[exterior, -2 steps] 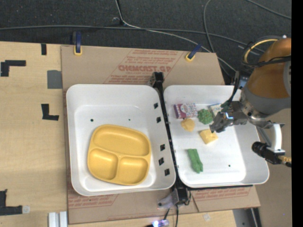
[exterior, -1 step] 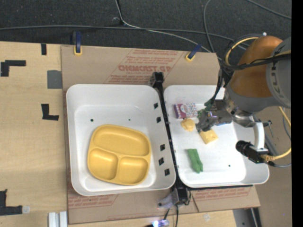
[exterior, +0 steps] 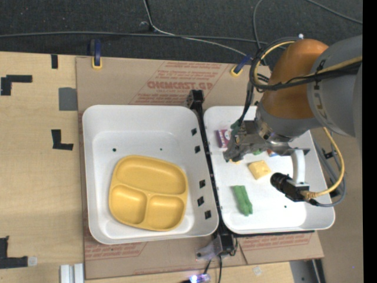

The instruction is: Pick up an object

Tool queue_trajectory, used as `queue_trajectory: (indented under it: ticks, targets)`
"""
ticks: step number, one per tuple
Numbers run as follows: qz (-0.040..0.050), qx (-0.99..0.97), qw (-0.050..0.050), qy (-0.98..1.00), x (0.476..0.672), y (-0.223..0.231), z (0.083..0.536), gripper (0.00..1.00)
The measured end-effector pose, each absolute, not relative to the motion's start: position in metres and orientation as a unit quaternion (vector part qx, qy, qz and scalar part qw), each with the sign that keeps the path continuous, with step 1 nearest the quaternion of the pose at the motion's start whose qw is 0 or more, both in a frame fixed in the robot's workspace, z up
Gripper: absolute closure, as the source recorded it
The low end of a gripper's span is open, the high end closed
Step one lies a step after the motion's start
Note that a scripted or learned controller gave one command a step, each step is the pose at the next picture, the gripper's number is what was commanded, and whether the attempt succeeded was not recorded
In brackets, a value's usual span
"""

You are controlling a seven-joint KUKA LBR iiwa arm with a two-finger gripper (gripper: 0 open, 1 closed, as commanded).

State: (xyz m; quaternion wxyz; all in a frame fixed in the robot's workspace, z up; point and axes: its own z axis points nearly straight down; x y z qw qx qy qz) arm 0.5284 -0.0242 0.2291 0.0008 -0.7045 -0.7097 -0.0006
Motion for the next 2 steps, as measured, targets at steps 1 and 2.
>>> queue_trajectory:
  ticks: [1,2]
  targets:
    - [-0.0001,-0.704,0.001,-0.710,0.518,0.031,0.236,1.00]
    - [0.0015,-0.705,0.002,-0.710,0.513,0.090,0.219,1.00]
